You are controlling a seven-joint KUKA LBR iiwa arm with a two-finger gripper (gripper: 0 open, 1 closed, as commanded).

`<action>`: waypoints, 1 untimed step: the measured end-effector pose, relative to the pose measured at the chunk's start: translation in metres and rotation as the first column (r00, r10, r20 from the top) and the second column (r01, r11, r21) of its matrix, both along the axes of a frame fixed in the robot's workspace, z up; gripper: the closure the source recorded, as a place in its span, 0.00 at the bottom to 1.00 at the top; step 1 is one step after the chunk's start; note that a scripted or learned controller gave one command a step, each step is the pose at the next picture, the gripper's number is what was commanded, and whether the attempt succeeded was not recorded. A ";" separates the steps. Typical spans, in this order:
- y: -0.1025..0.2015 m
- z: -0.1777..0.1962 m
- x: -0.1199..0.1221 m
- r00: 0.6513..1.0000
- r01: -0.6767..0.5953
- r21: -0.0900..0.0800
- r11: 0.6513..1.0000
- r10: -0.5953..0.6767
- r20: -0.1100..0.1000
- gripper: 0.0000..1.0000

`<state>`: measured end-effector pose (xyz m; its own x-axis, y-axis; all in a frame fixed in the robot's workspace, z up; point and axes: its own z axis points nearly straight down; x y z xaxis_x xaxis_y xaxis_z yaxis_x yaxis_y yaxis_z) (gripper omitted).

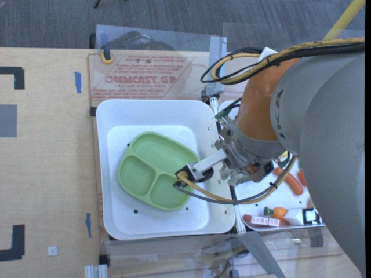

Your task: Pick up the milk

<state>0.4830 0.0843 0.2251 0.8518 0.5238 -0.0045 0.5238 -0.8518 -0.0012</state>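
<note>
Grey carpet (pixel 174 4) lies beyond a wooden bench (pixel 46 155) marked with bits of blue tape (pixel 77 81). On it, past a clear sheet with red lettering (pixel 142 80), sit two white bins. A green three-part plate (pixel 156 167) lies flat in the left bin (pixel 110 155), tilted a little off the bin's edges. The grey arm (pixel 324 126) with its orange band (pixel 261 109) covers most of the right bin (pixel 278 229). The gripper (pixel 232 172) hangs below the wrist, over the seam where the two bins meet. The wrist hides it, so I cannot tell whether it is clenched or released, and nothing can be seen in its grasp. What seems to be the milk (pixel 262 220), a slim white pack with a red label, lies flat at the right bin's near edge. Its long axis runs across the view, left to right, along that rim; which end is the top I cannot tell. It lies apart from the gripper. A small orange bit (pixel 279 212) touches it, and orange carrot-like pieces (pixel 294 181) lie farther back.
</note>
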 end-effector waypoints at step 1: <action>-0.022 -0.036 0.015 1.000 0.030 0.001 1.000 -0.030 -0.004 1.00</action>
